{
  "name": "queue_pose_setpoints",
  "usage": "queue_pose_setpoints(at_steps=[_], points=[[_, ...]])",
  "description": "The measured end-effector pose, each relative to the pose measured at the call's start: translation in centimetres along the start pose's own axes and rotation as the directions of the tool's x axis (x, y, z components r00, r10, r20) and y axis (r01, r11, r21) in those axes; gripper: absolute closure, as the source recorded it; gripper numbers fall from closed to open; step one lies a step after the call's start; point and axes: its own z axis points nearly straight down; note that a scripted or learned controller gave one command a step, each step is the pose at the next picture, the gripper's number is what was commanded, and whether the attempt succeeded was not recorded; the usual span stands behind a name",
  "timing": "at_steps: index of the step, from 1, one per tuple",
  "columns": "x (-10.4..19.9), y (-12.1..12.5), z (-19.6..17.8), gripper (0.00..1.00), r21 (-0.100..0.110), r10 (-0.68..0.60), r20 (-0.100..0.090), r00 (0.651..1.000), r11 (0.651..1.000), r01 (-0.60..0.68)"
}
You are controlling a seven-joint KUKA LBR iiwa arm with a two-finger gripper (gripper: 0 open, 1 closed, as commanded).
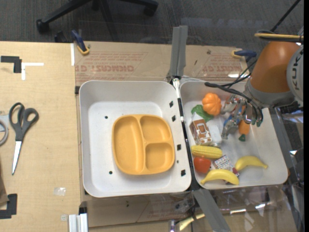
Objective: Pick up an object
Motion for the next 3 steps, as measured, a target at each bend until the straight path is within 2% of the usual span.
queue_pose_setpoints(at_steps=[1, 2, 3], points=[[2.1, -5.2, -0.1, 0.0, 0.0, 0.022, 0.0, 1.0, 1.0, -0.022], [1.9, -4.8, -1.1, 1.0, -0.003, 0.016, 0.005, 1.0, 1.0, -0.016], [7.1, 0.0, -13.2, 1.0, 0.0, 0.04, 0.0, 0.999, 0.999, -0.04]])
